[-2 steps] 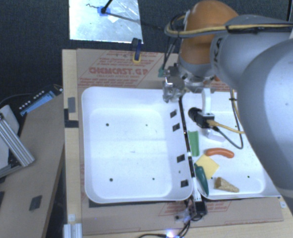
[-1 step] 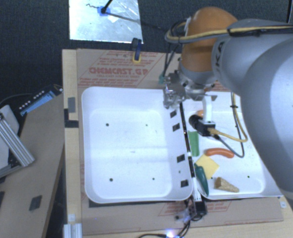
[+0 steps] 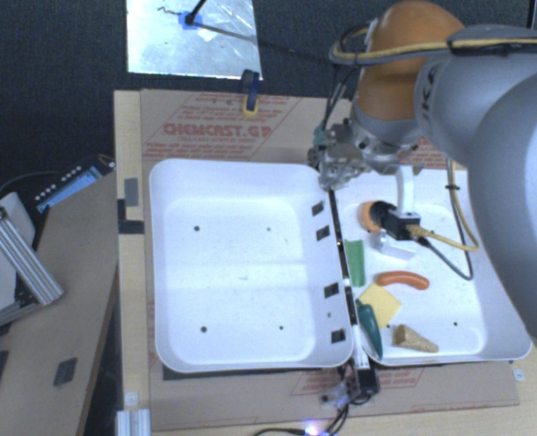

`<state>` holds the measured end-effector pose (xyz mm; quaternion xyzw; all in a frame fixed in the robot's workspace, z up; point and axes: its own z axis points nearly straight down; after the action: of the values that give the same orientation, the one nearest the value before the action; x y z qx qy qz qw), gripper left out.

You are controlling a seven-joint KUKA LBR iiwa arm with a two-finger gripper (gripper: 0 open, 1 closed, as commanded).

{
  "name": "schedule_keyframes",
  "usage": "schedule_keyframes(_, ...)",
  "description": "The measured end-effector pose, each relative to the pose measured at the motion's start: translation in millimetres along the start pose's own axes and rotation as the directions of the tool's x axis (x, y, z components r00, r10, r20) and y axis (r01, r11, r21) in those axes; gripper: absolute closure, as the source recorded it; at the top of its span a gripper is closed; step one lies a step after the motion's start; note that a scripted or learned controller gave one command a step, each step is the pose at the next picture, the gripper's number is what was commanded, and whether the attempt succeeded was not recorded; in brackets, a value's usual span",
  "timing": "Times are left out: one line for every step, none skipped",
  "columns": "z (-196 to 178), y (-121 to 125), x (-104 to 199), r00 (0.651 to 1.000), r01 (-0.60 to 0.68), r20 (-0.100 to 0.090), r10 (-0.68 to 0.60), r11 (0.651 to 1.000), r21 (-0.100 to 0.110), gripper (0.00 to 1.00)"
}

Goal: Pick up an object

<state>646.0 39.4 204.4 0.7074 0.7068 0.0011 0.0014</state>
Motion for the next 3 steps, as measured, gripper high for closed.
schedule_keyframes(11, 23, 18, 1.000, 0.006, -0.002, -0.006, 1.000, 0.001, 1.00)
schedule_keyframes(20, 23, 33, 1.000, 0.006, -0.001, -0.006, 1.000, 0.002, 1.00)
schedule_keyframes(20, -24, 0, 1.000, -0.001, 0.001, 0.001, 1.000, 0.006, 1.00)
